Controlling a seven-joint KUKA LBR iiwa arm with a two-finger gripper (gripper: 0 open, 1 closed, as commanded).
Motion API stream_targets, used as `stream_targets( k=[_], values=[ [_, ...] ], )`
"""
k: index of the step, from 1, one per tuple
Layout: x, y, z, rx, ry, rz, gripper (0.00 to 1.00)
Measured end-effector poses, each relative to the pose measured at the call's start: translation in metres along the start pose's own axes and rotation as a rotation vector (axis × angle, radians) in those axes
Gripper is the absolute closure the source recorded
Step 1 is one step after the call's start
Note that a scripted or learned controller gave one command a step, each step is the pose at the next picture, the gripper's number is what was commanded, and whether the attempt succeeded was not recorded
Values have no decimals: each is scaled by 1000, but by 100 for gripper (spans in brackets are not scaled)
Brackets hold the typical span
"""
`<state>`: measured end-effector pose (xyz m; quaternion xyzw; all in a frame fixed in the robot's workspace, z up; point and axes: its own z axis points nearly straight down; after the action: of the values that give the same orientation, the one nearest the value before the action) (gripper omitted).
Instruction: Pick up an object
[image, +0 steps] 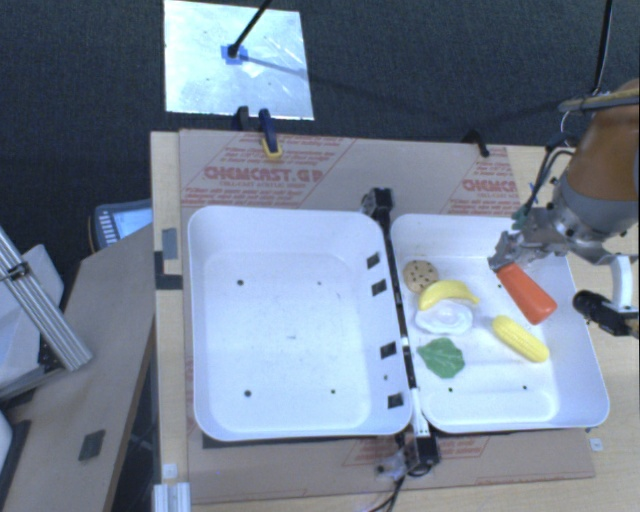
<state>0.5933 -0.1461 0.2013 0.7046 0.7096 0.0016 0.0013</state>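
Gripper (510, 255): far right of right bin (580, 400), directly over upper end of orange carrot (527, 291); finger state cannot be told.

From above my bench (330, 165), one fixed camera looks down aslant on both white bins (290, 330), me reaching in from its right.

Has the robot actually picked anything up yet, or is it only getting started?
Nothing looks lifted yet. The gripper is down in the right bin, right at the top end of the orange carrot, which seems to lie on the bin floor. Whether it has a grip is unclear. The lift itself is left.
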Motion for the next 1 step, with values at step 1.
stream_targets(
  k=[1],
  values=[
    [96, -12, -22, 2, 0, -3, 100]
  ],
)
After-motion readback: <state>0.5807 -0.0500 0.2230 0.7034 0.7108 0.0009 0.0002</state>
